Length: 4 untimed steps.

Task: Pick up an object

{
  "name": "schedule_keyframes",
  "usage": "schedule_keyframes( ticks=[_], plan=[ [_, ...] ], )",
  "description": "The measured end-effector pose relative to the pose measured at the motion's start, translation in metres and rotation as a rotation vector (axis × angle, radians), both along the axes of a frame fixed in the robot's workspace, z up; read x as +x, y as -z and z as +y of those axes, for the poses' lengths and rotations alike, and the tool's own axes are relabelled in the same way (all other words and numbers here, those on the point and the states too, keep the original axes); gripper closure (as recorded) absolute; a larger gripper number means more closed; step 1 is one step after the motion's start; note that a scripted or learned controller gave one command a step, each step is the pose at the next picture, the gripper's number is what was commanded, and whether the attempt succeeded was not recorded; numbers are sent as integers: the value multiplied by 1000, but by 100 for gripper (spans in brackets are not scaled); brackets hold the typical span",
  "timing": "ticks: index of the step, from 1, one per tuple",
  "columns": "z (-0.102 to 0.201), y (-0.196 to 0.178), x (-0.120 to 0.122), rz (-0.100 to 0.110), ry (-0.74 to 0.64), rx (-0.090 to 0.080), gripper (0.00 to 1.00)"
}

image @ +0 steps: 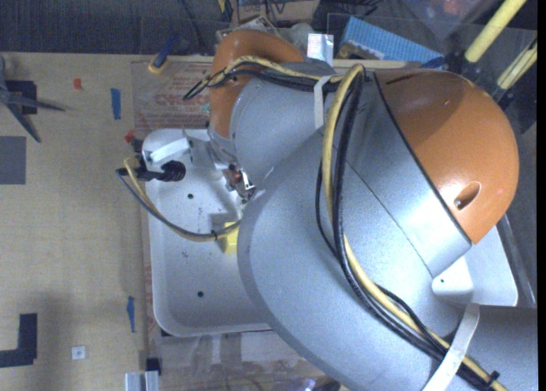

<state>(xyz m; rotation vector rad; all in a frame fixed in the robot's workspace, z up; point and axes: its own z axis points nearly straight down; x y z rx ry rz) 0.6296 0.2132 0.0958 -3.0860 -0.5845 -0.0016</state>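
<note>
The grey arm with its orange band (247,48) reaches in from the right and covers most of the view. My gripper (235,179) hangs low over the upper part of a white bin (183,300), largely hidden under the wrist. No loose object shows between or near it. A few small dark specks (200,295) mark the bin floor.
Beyond the bin's far end lies a brownish surface with red print (171,95). The wooden bench (68,210) spreads to the left, with blue tape marks (115,103) and black pieces (26,338). Boxes and cables crowd the back edge.
</note>
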Motion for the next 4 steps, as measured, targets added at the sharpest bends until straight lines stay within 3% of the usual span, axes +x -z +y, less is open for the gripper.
schedule_keyframes(
  ticks=[1,2,3,4],
  plan=[
    [-1,-10,1,-1,4,1,100],
    [-20,-52,-5,0,138,0,100],
    [-22,-62,-4,-2,142,0,100],
    [-22,-101,13,2,-2,-1,100]
  ],
)
